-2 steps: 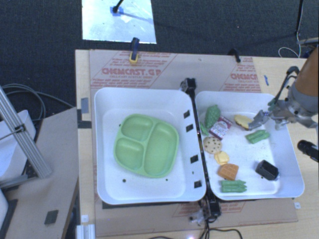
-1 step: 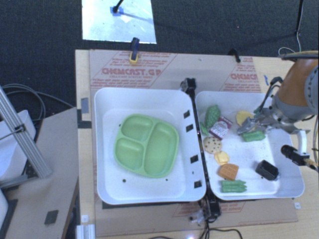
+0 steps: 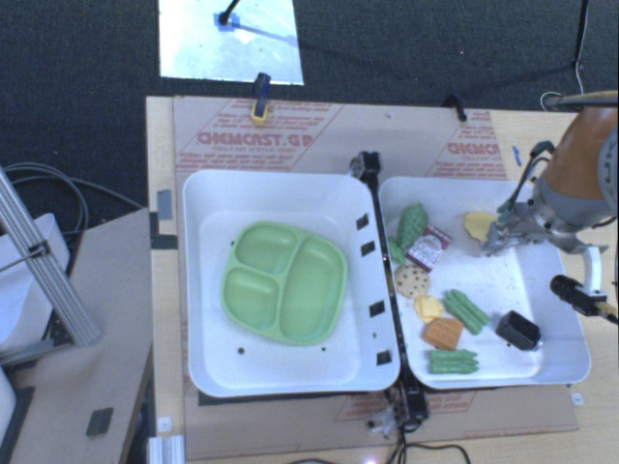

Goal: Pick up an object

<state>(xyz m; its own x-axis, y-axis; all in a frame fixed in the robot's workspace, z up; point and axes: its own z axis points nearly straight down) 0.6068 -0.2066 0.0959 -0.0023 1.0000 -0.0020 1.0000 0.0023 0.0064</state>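
The hand point(image 3: 495, 241) hangs low at the far right of the right bin point(image 3: 561, 356), just beside a yellow piece point(image 3: 477, 224); I cannot tell how it is set. Left of it lie a green pickle point(image 3: 413, 222), a packet point(image 3: 427, 247) and a cookie point(image 3: 411, 280). The left bin point(image 3: 208, 356) holds a green tray point(image 3: 284, 281)

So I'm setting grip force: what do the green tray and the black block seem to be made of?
The green tray looks like molded plastic: one even pale green, smooth rounded dividers, soft sheen. The black block looks like matte plastic or rubber; it is too small to tell which. Both lie in bins that look like glossy white plastic.
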